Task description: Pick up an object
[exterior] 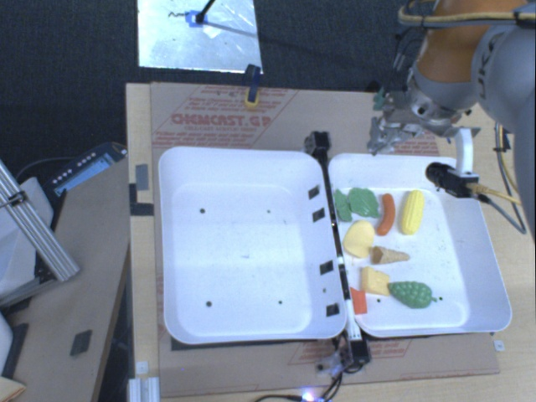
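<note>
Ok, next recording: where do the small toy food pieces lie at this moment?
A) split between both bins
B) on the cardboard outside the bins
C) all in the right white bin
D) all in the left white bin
C: the yellow toy corn cob, orange toy sausage, green leaf-shaped piece and bumpy green toy vegetable all lie in the right shallow white bin, with the gripper above that bin's far rim.

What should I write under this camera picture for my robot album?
A robot gripper hovers above the right bin of toy food: corn, hot dog, ice cream cone.
</note>
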